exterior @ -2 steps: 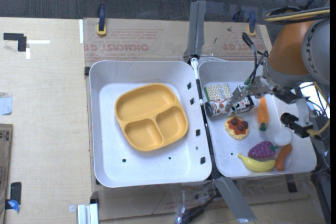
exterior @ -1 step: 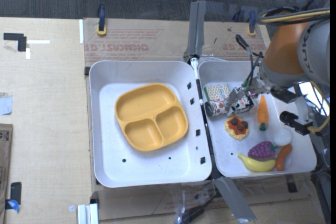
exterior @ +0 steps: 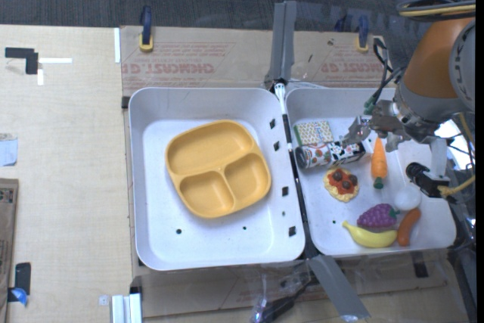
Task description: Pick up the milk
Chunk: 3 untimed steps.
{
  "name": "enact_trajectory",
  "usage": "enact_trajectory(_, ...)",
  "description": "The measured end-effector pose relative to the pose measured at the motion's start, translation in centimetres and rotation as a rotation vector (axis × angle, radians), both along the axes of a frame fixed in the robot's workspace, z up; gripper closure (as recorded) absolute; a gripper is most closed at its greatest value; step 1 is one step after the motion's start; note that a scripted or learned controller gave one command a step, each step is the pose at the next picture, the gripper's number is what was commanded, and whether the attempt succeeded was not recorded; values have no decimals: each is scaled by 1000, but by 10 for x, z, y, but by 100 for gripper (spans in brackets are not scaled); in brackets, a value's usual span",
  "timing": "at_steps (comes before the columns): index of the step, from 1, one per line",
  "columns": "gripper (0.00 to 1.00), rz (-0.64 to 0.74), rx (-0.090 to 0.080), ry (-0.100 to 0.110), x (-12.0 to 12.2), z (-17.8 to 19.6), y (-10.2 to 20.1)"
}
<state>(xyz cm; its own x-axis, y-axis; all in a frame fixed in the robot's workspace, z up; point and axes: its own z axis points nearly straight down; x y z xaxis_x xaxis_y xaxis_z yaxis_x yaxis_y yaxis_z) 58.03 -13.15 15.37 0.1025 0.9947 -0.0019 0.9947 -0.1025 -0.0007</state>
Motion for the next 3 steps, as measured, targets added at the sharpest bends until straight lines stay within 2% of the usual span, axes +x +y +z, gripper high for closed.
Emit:
enact_trajectory(1,0,-87,-2,-9,30,-58,35)
enact_trajectory(2,0,-267,-1,0,28,71,4)
enact_trajectory(3,0,-455,-1,2,17,86,-19)
